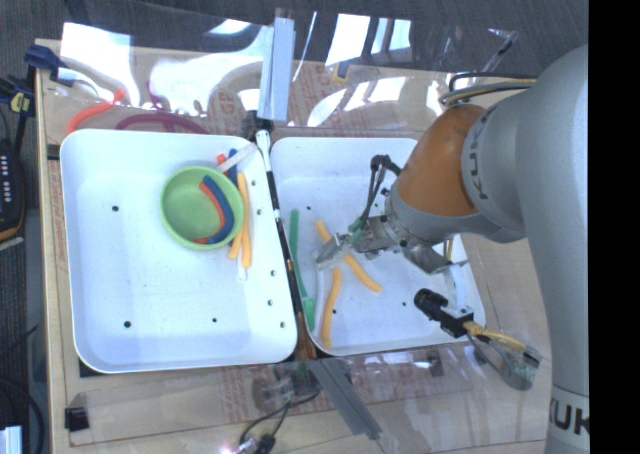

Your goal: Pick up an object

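We see 2 white bins. In the right bin [400, 342], centre-right of frame, the end effector [335, 247] hovers low among orange sticks [362, 277]; its state we cannot tell. We'd centre it over 1 stick before closing.

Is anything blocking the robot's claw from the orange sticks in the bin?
Nothing visible does. The gripper hangs in the right bin right over the orange sticks, with bare white floor around them. The green stick lies off to the side by the wall.
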`<state>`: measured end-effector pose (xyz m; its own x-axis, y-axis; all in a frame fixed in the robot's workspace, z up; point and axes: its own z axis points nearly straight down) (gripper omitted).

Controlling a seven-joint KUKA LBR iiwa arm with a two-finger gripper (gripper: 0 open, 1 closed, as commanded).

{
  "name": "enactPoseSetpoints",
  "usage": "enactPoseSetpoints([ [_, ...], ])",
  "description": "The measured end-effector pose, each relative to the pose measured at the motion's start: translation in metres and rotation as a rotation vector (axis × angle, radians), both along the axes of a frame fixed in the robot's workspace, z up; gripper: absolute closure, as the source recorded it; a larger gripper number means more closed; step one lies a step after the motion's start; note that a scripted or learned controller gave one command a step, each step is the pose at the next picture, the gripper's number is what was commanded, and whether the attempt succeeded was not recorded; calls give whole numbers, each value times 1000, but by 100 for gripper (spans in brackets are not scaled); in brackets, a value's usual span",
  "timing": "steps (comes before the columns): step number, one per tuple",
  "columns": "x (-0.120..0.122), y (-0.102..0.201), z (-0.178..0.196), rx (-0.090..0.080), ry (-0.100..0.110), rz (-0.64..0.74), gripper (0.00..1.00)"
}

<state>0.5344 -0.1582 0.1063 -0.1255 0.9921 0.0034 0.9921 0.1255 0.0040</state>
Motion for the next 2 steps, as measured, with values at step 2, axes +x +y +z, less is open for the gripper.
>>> enactPoseSetpoints([
  [2,51,27,71,-3,6,-296,100],
])
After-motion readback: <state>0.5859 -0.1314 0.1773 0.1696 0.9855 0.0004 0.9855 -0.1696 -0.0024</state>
